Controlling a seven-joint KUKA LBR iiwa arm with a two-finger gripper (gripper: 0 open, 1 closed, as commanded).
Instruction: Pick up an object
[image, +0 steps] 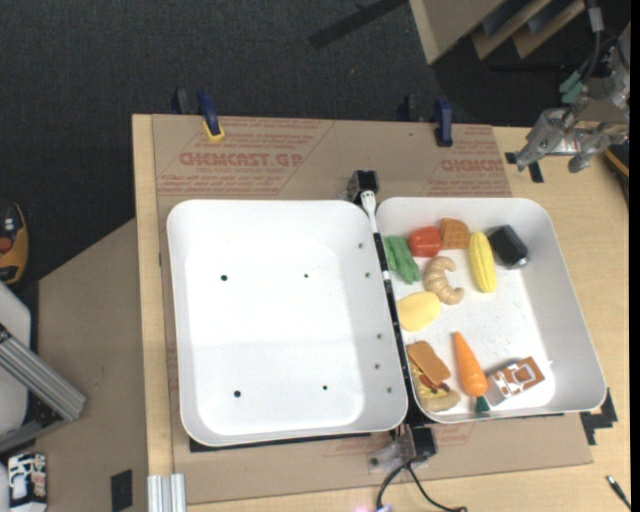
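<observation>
Dark carpet is surrounding the bench (300, 140), and I'm looking down on two white bins side by side. I'm reading the left bin (200, 300) as bare apart from a few dark dots on its floor. All the candidates are sitting in the right bin (570, 310): a green bean (402, 257) along the left wall, a red piece (425, 240) touching a waffle-like square (454, 233), a corn cob (482, 261) just beside a black block (508, 246), a croissant (444, 278), a lemon (419, 311), a carrot (467, 364), a sandwich-like item (430, 372) at the near edge, and a brown-and-white piece (517, 377).

My gripper (560, 135) is hanging at the far right corner, outside the bins, well apart from every object. It's too small and cluttered for me to tell its state; I'm seeing nothing carried by it.

Judging progress: nothing is being lifted, every item is resting on the bin floor, so the pick isn't started yet. Choosing a target, descending, closing and lifting are all remaining.
</observation>
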